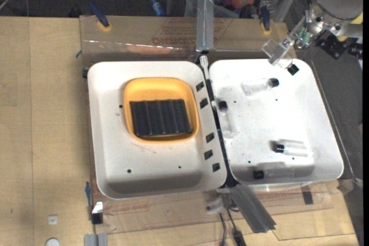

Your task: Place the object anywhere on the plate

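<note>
From the overhead camera I see my tool (281, 52) hovering above the right bin's (323, 124) far edge; whether it is parted or closed I cannot tell. Two clear vials (260, 86) (290, 148) lie in that bin. The orange plate (159, 88), bearing a dark ribbed block (160, 118), sits in the left bin (106, 152) beside it.

Two smooth white plastic bins (109, 176) sit on a matt wooden bench (40, 95), one holding a glossy orange plate (161, 86) under a ribbed black slab (160, 118).
</note>
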Controlling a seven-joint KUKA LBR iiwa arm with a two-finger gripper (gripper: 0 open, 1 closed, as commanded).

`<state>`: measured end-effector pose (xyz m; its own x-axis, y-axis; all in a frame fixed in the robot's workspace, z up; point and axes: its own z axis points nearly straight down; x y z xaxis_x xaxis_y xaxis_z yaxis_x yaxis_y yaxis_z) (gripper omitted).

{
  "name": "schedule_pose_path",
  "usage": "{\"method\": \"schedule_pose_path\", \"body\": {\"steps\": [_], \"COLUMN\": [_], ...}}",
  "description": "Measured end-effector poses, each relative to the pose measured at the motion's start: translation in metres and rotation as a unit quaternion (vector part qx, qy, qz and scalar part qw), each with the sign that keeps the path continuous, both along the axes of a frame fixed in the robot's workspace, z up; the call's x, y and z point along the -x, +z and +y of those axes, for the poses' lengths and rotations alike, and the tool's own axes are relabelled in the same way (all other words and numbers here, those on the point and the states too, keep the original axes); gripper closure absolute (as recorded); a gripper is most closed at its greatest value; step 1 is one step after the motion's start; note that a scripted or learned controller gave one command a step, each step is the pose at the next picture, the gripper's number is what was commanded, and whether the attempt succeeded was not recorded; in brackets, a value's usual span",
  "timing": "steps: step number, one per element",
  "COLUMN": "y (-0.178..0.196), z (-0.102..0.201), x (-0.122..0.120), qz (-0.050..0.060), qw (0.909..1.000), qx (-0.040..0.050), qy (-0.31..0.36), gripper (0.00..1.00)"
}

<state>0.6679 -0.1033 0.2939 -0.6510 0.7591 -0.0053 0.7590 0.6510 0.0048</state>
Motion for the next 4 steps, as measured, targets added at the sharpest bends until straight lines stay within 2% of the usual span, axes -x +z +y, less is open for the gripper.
{"method": "schedule_pose_path", "body": {"steps": [1,2,3,4], "y": [0.012,0.033,0.049,0.1], "z": [0.003,-0.009,-0.073,-0.121], "x": [0.002,0.012,0.008,0.014], "qz": [-0.001,-0.001,-0.001,-0.002], "qw": [0.993,0.9917,0.9767,0.9304], "qx": [0.0006,0.0005,0.002,0.0036], "qy": [0.118,0.128,0.215,0.366], "gripper": [1.0,1.0,1.0,1.0]}}
